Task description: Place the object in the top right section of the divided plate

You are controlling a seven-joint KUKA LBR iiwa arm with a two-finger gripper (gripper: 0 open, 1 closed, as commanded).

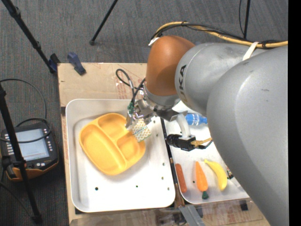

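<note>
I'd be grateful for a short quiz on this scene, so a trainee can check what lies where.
1. True or false: the divided plate lies in the view's right bin.
2. Which lies beside the carrot? A. banana B. spoon C. cup
3. What sits just below the tool?
Key: 1. False; it lies in the left bin. 2. A. 3. A small patterned object, over the plate's upper right part.
</note>
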